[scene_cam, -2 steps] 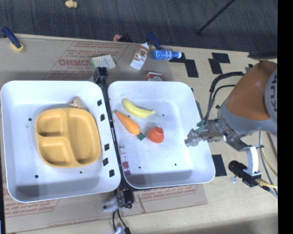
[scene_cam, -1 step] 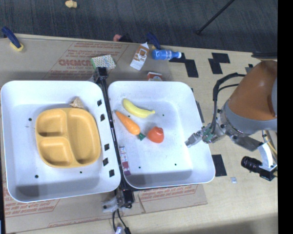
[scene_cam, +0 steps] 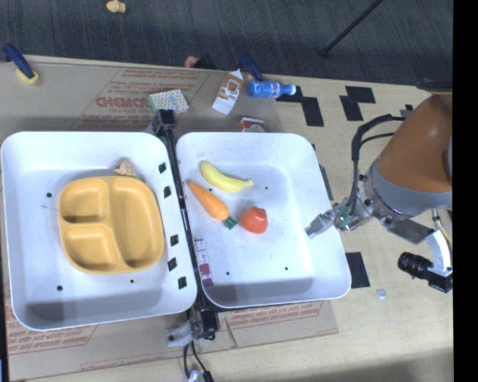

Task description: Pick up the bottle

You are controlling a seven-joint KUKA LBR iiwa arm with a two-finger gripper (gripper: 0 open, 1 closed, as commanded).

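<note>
Bottle [scene_cam: 269, 90]: blue, lying on its side on the worktop [scene_cam: 382, 325], outside and beyond the far rim of the right bin [scene_cam: 323, 261], just past that bin's far right corner.
Bottle long axis: roughly parallel to the right bin's far rim, paler cap end pointing away from the small carton [scene_cam: 228, 92] beside it.
Jaws [scene_cam: 323, 223]: over the right bin's right-hand wall, about midway along it, tips turned inward toward the bin floor; state cannot be told (too small and blurred), nothing visibly between them.
Direction from jaws to bottle: toward the right bin's far rim and a little inward, well apart.
Inside the right bin: banana [scene_cam: 225, 178], carrot [scene_cam: 210, 201], red fruit [scene_cam: 255, 220] (none of them wanted).
Likely next need: travel out over the right bin's far rim, wrist turned so closure runs across the bottle's narrow width.
</note>
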